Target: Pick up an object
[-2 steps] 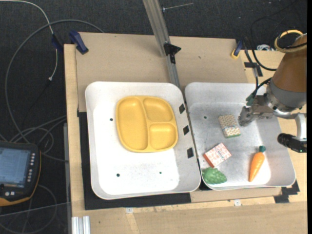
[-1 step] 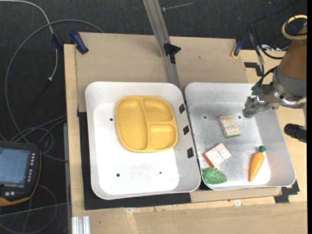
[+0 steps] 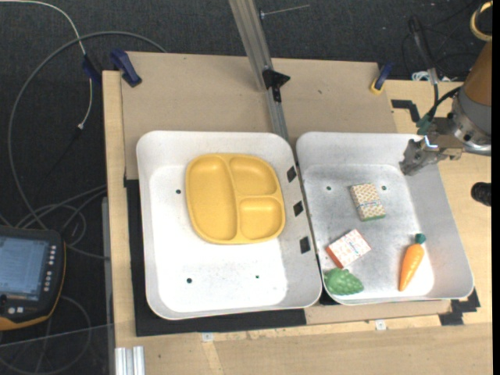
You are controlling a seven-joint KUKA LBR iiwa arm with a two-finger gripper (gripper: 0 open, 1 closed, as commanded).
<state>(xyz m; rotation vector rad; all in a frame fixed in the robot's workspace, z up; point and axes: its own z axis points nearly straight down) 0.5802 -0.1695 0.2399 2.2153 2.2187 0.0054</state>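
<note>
Two white bins sit on the tabletop (image 3: pixel 234 69), right bin (image 3: pixel 449 217) holding a carrot (image 3: pixel 412 262), gripper (image 3: pixel 414 156) hovering above its far edge, grip state unclear

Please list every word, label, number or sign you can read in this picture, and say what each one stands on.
No text can be read.
Patterned box in the right bin: print too small and blurred to read.
Red and white packet: markings blurred, unreadable.
Handheld screen at the left edge: lit display, nothing legible.
Carrot, green toy and yellow tray: no lettering visible.
</note>
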